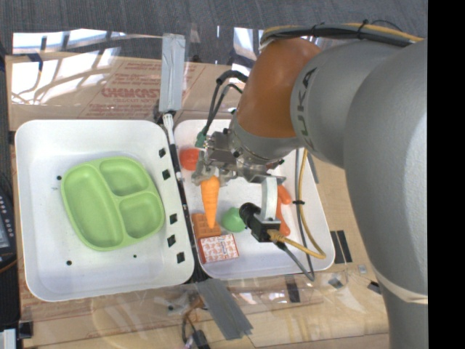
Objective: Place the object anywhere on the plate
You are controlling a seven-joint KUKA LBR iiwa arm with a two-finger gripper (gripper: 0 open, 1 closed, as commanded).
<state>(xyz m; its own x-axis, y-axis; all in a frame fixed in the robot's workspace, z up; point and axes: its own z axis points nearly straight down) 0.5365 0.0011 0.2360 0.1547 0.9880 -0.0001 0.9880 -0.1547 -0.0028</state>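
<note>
You've got the pincer [218, 167] hanging over the right bin [320, 257] right at the carrot [210, 201] top, can't tell its state, because the green plate [112, 202] waits in the left bin [43, 282].

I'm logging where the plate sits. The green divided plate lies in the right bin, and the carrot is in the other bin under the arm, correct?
Not quite. The camera view shows the green divided plate in the left bin. The carrot is in the other bin, the right bin, under the arm, as you said.
</note>
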